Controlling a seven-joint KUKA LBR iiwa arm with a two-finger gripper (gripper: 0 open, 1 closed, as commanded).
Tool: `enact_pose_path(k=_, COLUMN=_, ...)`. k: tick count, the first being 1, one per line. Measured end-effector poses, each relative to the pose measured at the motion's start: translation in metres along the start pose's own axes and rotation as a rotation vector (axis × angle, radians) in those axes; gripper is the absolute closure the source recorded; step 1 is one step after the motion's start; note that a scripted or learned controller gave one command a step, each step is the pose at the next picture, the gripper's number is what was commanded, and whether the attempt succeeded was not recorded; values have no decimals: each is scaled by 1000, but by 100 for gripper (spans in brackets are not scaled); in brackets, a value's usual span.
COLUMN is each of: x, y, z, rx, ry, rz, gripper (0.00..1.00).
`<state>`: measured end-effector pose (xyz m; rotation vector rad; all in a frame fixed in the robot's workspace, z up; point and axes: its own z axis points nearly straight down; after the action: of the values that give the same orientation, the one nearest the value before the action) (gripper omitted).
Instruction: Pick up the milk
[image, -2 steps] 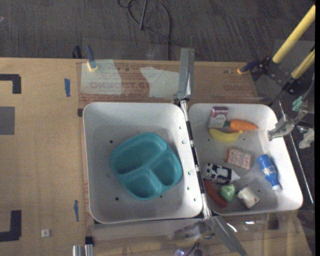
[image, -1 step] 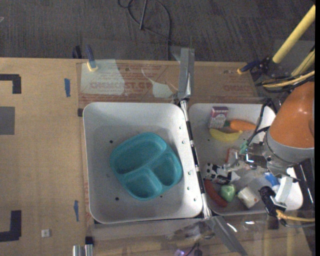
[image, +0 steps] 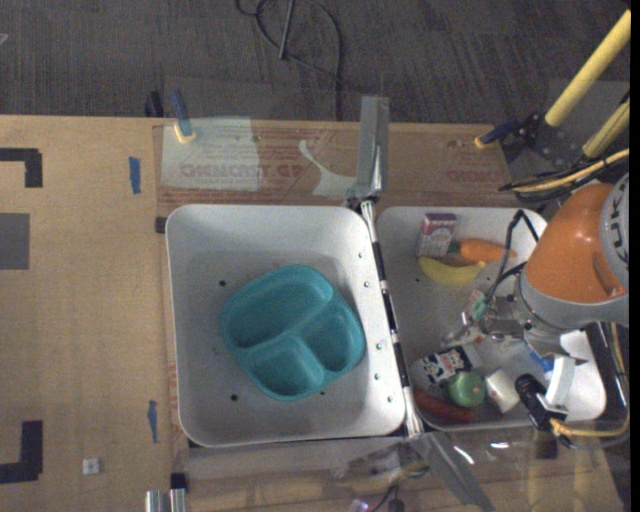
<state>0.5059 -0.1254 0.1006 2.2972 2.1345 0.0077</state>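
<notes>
Since the milk (image: 441, 366) lies near the front of the right bin (image: 400, 250), just below-left of my gripper (image: 487, 322), I'd drop straight over it and dodge the green apple (image: 465, 387) beside it. Can't tell how I'm set. Count: 2 bins, 1 teal tray (image: 291, 331), 1 banana (image: 447, 270), 1 carrot (image: 483, 250).

Faint reddish lettering on the clear sheet (image: 262, 163) taped to the table (image: 80, 300) beyond the left bin (image: 190, 300); too washed out to spell with any certainty. Part of a dark letter, perhaps a "K", on the grey arm housing (image: 622, 232) at far right, cut off by the edge. Print on the small carton (image: 437, 235) in the right bin (image: 400, 250) and on the milk (image: 443, 366), too small to read.
</notes>
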Motion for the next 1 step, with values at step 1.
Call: enact_pose_path(k=1, x=14, y=-24, z=-317, rx=8, ry=-2, rz=235, gripper=0)
